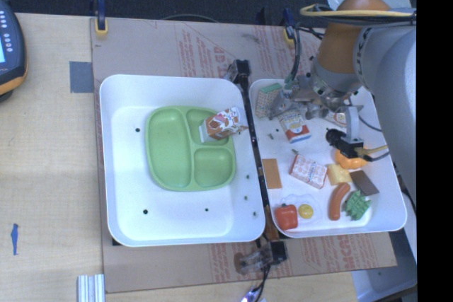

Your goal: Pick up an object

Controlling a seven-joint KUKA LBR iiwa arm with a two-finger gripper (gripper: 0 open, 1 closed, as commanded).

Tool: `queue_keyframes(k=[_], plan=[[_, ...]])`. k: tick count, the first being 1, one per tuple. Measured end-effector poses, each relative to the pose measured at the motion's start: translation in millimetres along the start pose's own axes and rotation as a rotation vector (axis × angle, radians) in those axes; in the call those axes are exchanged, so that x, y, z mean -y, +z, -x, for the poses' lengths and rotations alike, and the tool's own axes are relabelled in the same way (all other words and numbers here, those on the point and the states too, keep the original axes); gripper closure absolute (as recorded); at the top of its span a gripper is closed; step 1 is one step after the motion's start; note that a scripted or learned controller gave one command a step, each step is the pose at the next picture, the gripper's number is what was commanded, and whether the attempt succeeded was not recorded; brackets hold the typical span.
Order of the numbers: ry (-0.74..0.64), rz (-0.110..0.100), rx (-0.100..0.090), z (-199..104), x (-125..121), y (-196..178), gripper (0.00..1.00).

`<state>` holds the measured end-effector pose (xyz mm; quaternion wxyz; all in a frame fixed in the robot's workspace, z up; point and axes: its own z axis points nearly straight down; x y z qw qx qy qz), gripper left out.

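small carton (223, 124) sits on your green divided plate (177, 152) in the left bin (120, 208). to its right, the gripper (306, 100) hangs over the right bin's (386, 219) far end above a red-and-white box (296, 129); you cannot tell its fingers' state.

small carton (295, 129) | white, red-blue print | lying tilted | right bin's (396, 212) upper part
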<state>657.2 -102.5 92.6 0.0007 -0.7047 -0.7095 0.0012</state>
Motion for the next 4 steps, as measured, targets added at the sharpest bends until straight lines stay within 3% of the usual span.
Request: queue_keyframes(k=[1,2,3,4], plan=[[0.004,0.001,0.001,12,2,0,0.0],[0.004,-0.005,0.0,7,41,1,0.0],[0.003,0.0,0.002,8,39,-11,1.0],[-0.008,0.008,-0.004,-95,55,-105,1.0]])
